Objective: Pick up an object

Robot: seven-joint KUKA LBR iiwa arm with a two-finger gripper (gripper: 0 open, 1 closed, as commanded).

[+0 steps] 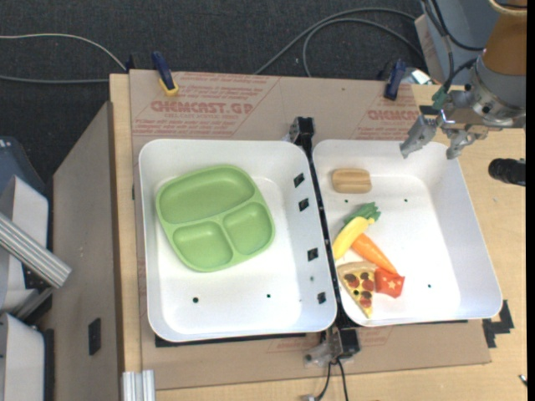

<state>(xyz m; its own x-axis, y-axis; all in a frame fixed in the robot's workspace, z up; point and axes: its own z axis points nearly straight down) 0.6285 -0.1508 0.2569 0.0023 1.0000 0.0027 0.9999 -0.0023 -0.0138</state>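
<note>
A small tan bread roll [351,180] lay in the upper left part of the right bin [456,249], all by itself. Below it, near the middle of the frame, a yellow corn cob with green leaves [354,229] lay slanted, and an orange carrot [374,252] touched it on the lower right. Just under those sat a slice of pizza [358,286] with dark dots on it, and a small red piece with a star [389,283] lay right beside the pizza and the carrot tip. All these toys stayed on the left half of that bin.

The gripper [437,139] hung in the upper right of the frame, above the far rim of the right bin. Its two fingers [414,143] were spread apart, and nothing was between them. It was well apart from the roll and the other toys. Above it was the orange band [506,44] and the grey arm [456,11].

The left bin [159,299] was to the left, touching the right bin along a line of black clips [306,215]. A green plate with three sections [216,217] lay in it, toward the upper left.

Both bins sat on a brown cardboard sheet with red letters [201,103] on the desk [84,224]. A blue clamp [164,73] held the sheet at the top left, and another blue clamp [394,78] held it at the top right. Black cables [334,23] ran over the dark floor at the top of the frame.
</note>
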